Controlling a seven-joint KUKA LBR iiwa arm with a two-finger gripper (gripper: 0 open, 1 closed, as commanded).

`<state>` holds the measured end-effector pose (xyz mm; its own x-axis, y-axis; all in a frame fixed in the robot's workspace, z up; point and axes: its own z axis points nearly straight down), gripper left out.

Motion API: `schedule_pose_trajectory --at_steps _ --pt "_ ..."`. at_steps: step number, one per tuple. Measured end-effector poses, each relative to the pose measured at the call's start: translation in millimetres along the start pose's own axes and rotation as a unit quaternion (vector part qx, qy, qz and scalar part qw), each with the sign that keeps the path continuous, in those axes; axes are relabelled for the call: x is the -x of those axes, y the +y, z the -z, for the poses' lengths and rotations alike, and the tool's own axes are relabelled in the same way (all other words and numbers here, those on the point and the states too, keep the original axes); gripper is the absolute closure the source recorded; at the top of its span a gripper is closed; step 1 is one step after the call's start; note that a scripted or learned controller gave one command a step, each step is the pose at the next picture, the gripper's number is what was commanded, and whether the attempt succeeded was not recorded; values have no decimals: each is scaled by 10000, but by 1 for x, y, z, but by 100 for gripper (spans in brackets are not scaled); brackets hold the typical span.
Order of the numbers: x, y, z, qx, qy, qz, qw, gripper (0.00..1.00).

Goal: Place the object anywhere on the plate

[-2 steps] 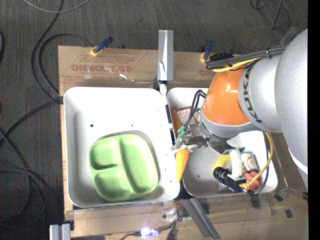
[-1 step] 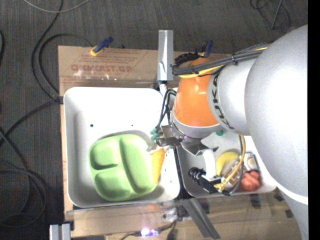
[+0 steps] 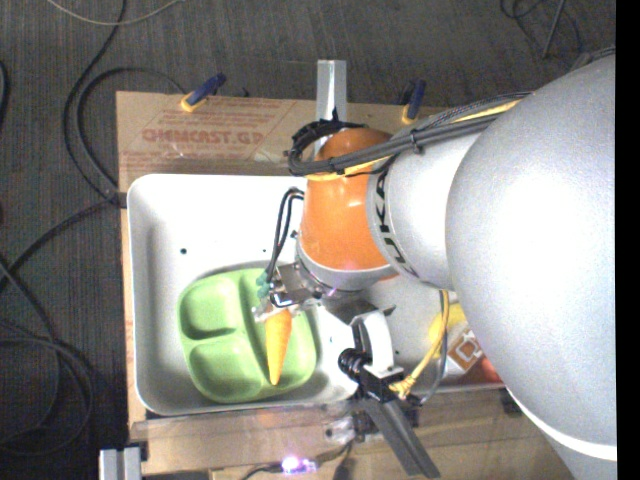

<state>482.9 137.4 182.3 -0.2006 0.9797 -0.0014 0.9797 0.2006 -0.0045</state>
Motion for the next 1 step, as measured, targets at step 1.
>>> schedule_pose_trajectory --at_steps 1 --pt "0 0 0 0 0 -1 10000 0"
